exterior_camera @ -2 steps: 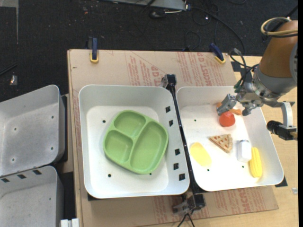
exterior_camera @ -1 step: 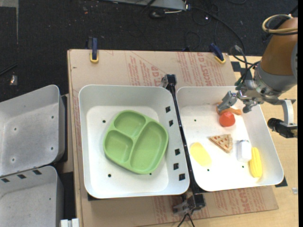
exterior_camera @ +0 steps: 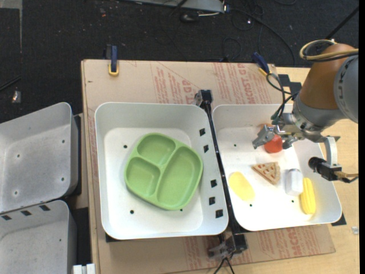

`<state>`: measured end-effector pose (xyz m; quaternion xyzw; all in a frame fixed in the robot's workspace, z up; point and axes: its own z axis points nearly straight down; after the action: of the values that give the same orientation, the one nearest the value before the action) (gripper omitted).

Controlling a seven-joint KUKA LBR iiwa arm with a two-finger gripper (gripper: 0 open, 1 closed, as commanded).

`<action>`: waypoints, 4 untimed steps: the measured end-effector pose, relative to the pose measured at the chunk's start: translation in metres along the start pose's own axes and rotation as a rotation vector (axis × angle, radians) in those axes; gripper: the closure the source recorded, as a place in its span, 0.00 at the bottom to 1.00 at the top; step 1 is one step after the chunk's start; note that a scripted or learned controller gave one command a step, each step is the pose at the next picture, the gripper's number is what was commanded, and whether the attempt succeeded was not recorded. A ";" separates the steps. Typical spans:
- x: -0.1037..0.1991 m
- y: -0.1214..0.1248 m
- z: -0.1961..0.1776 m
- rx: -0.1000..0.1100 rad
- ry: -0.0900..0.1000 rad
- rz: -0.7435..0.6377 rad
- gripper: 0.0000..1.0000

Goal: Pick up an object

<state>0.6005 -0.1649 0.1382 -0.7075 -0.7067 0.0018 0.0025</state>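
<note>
Two shallow white bins sit side by side on a brown board (exterior_camera: 171, 81) printed with red lettering, which rests above a dark, speckled floor (exterior_camera: 51, 27) crossed by black cables. A blue-and-yellow clamp (exterior_camera: 113, 60) grips the board's far edge. The left bin (exterior_camera: 108, 124) holds a green divided plate (exterior_camera: 164, 170), tilted slightly in the bin. The right bin (exterior_camera: 239, 124) holds a yellow oval piece (exterior_camera: 241, 186), a tan waffle-patterned wedge (exterior_camera: 268, 172), a small white cylinder (exterior_camera: 293, 181) and a yellow corn cob (exterior_camera: 308, 195), each lying apart from the others near the bin's near half. The grey arm with its orange band (exterior_camera: 319, 84) reaches in from the right; the gripper (exterior_camera: 269, 138) hangs low over a red object (exterior_camera: 274, 145) in the right bin's far half. Whether the claw is open or closed cannot be told. Further white bins (exterior_camera: 34, 153) lie at the left.
</note>
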 end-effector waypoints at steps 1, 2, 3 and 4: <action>0.001 -0.001 0.049 -0.001 -0.001 0.000 0.00; 0.000 0.001 0.035 -0.008 -0.002 0.000 1.00; 0.001 0.000 -0.029 -0.013 -0.003 -0.003 1.00; 0.007 0.007 -0.076 -0.013 -0.003 -0.004 1.00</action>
<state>0.6083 -0.1582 0.2145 -0.7059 -0.7083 -0.0017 -0.0030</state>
